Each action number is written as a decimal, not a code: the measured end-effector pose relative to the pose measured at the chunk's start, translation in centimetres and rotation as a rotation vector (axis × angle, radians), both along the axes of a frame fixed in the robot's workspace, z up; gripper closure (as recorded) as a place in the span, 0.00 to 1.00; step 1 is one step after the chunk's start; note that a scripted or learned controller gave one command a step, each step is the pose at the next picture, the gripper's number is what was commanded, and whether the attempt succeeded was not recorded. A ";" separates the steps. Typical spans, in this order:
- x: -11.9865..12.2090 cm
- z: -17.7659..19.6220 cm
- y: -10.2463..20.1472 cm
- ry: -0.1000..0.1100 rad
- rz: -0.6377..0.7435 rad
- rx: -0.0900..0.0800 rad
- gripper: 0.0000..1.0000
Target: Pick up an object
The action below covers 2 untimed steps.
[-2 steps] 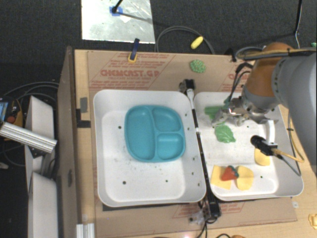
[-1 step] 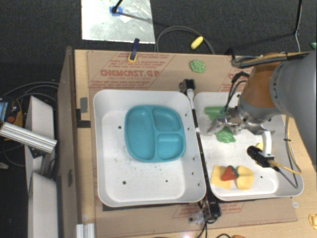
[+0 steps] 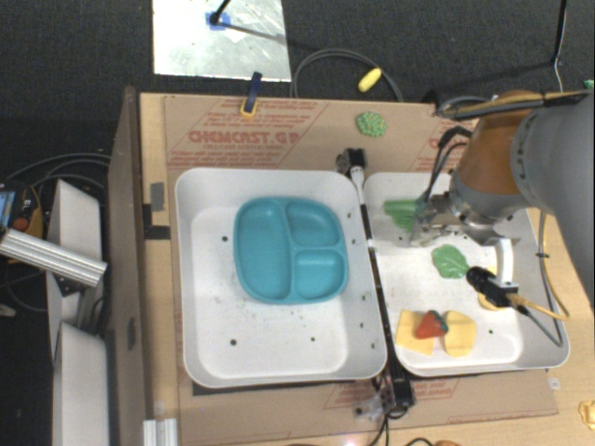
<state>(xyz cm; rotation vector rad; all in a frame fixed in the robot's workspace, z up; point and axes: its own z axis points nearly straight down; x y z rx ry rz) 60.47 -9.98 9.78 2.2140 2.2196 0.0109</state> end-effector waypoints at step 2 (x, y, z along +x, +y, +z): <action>6.6 -1.3 0.0 0.010 0.006 -0.001 0.00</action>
